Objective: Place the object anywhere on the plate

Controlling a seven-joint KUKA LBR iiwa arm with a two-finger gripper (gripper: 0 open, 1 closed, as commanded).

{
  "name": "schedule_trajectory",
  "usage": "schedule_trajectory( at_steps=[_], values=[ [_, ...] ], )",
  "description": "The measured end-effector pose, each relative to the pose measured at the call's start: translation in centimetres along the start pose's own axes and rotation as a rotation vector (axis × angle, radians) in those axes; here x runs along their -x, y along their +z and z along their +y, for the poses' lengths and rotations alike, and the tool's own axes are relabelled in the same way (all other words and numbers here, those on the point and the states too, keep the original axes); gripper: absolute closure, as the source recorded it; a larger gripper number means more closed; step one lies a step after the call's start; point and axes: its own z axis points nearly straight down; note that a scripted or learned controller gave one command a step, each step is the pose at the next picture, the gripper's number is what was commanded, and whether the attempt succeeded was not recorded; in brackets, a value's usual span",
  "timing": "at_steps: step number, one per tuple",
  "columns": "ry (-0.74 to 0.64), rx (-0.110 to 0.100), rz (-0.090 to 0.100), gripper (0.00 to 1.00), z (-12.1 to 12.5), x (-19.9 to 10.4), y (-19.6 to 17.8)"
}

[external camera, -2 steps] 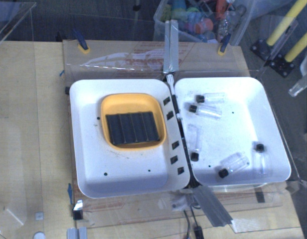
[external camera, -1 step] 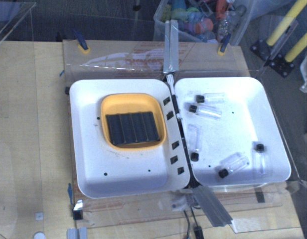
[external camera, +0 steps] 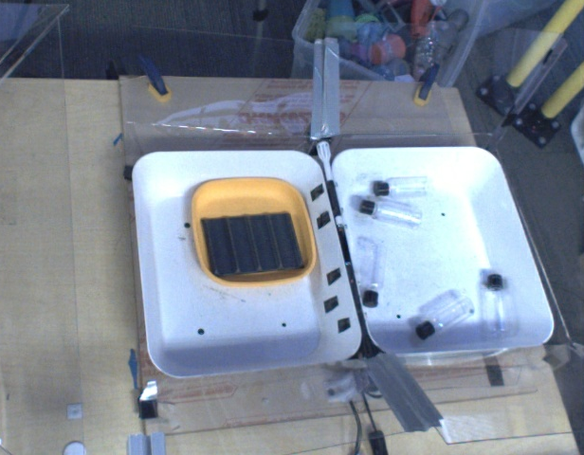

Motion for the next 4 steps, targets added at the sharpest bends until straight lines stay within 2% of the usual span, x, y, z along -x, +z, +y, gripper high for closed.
schedule_trajectory(
  at_steps=[1, 2, 3, 4],
  values=[
    [-0.343, 0.000, -0.001, 0.00, -3.0, -4.7, 1.7],
    [-0.558, 0.000, -0.002, 0.00, -2.9, -4.9, 11.1],
    [-0.556, 0.000, -0.010, 1.00, -2.8, -4.7, 10.0],
    [-0.556, 0.001, -0.010, 0.00, -2.8, -4.7, 10.0]
  ],
)
